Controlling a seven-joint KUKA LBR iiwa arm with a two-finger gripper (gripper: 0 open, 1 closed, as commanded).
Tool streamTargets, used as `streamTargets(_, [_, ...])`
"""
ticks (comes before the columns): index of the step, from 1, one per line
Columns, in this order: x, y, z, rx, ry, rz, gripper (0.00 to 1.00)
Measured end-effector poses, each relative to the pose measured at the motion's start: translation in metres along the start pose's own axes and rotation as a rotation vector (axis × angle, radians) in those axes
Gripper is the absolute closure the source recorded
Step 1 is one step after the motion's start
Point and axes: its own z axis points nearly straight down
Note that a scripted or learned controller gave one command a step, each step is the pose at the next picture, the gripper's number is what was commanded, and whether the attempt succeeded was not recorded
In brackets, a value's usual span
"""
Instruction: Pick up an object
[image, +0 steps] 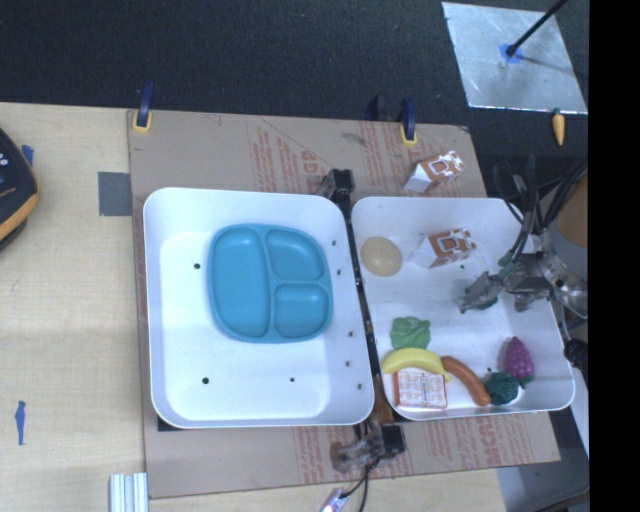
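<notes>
Camera view, bench: cardboard sheet under two white bins.
Left bin (180, 380): one blue divided plate (270, 282).
Right bin (400, 215): toy food — beige ball (381, 256), carton (451, 246), green piece (409, 332), banana (413, 360), sausage (466, 380), purple grapes (516, 358).
Gripper (484, 293): low over right bin's right side — claw state cannot be told; nothing seen held.

The arm (565, 255) is cut off at right, perhaps blurred.

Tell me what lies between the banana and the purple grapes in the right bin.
In the camera view, the orange sausage lies between the banana and the purple grapes, slanting down toward the green item at the bin's near edge.
</notes>
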Motion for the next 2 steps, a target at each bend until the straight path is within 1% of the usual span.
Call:
streamTargets(1, [-0.023,0.068,0.087,0.001,0.0,-0.002,0.0])
streamTargets(2, [-0.023,0.069,0.075,0.0,-0.001,-0.005,1.0])
